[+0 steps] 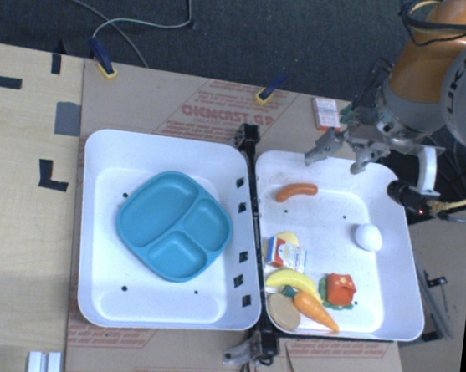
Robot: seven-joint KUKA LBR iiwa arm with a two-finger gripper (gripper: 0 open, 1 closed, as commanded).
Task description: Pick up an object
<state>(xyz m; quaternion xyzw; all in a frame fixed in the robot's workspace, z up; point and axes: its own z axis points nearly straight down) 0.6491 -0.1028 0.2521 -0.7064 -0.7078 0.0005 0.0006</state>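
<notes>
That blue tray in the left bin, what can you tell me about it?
The blue tray is a light blue, smooth, plastic-looking dish with rounded corners and three compartments: one large and two smaller. It lies flat and right side up on the floor of the left bin, turned at an angle to the bin's walls. Nothing sits in it, and it touches only the bin floor.

Two white bins side by side on a cardboard sheet (217, 112) over the tabletop (9, 221): left bin (96, 206) holds a blue divided plate (175, 225); the right bin (391, 268) sits just beside it. Yellow-and-blue clamps (103, 57) and (270, 89) pin the cardboard's far edge. A grey cable (94, 12) runs across the dark floor behind, black tape marks (49, 175) on the tabletop left.
</notes>
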